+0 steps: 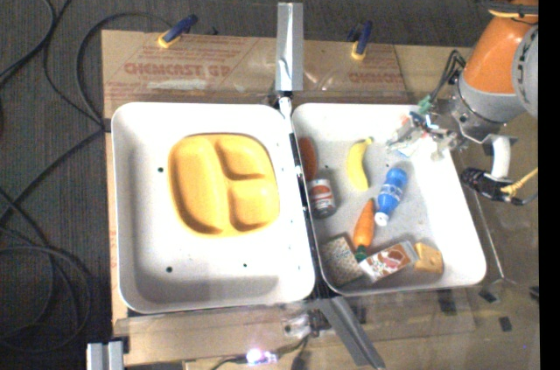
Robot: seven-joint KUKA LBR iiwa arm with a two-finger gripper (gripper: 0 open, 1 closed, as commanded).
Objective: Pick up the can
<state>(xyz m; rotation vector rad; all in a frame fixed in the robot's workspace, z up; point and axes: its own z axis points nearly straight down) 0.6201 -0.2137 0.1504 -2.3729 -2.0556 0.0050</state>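
The can point(322, 196) sits in the right bin point(455, 211), tucked against its left wall, just near of a reddish-brown sausage-looking thing point(307, 157) and far of a grey sponge-ish block point(339, 259). It's small, with a red label and a silvery top, and I think it's standing upright, though it's pretty blurry at this size. The gripper point(422, 132) hovers well apart from it, over the bin's far right corner, holding nothing; can't tell if it's spread or closed. To grab it cleanly I'd come straight down and straddle the can near-to-far, since the wall crowds the left side. The banana point(357, 164) and carrot point(365, 224) lie to its right.
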